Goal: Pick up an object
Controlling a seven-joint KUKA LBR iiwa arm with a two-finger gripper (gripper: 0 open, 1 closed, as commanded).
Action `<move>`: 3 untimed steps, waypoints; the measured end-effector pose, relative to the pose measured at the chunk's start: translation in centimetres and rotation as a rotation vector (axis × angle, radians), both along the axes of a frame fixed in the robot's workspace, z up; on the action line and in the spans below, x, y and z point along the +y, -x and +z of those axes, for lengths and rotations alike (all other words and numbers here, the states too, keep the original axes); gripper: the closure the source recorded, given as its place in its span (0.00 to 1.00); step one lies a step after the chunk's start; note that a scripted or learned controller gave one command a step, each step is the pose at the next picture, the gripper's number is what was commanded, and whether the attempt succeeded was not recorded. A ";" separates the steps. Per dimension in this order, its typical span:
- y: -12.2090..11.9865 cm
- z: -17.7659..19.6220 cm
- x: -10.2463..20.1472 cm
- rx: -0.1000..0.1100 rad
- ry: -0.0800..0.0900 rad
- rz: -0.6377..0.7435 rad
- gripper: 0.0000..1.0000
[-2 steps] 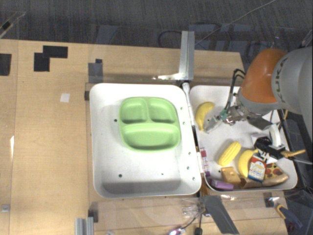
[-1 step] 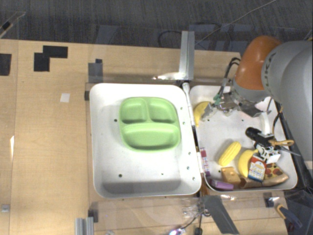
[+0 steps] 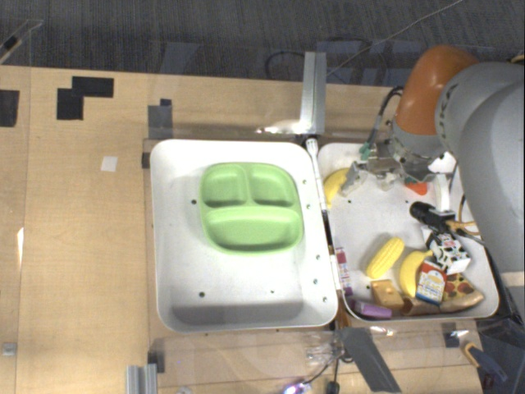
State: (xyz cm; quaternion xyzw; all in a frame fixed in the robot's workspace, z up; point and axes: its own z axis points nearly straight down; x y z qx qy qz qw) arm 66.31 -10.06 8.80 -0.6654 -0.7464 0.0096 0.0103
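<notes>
From here I see the gripper (image 3: 371,173) low over the back of the right bin (image 3: 361,245), just beside a yellow fruit (image 3: 334,184) that lies against the bin's left wall. I cannot tell how the tool stands — it blurs into the wrist. Nothing shows in its grasp. Toward the front of that bin lie a corn cob (image 3: 384,257), a banana (image 3: 410,271), a small carton (image 3: 430,286) and a pizza slice (image 3: 459,294) — bunched close together. The left bin (image 3: 176,245) bears a green tray (image 3: 249,205).
</notes>
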 end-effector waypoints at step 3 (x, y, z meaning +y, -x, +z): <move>16.5 0.3 -5.4 -0.052 0.002 0.001 0.00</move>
